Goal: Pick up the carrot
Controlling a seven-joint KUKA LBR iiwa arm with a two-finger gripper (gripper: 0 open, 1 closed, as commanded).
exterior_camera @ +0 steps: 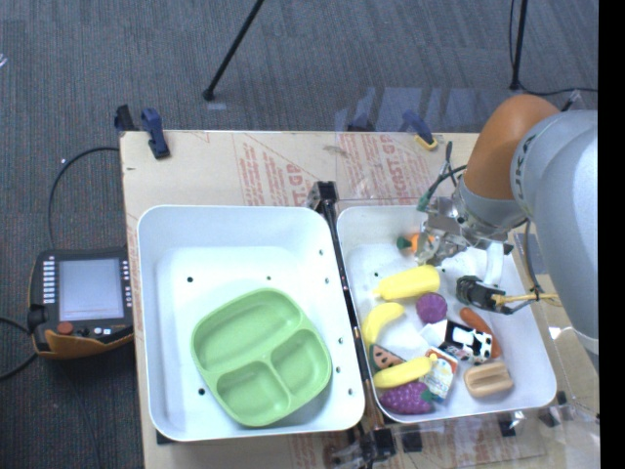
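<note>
Two bins (156,262) on the bench (244,169): one plate (261,356) left; three bananas (408,282) right. Tool (437,244) over the carrot (414,242); grip state unclear.

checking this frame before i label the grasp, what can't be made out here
- End effector, camera view: the arm's wrist covers it from above, so its state is unreadable.
- Carrot: mostly hidden behind the end effector; contact cannot be judged.
- Small toys near the watermelon slice in the right bin: overlapping, too small to identify.
</note>
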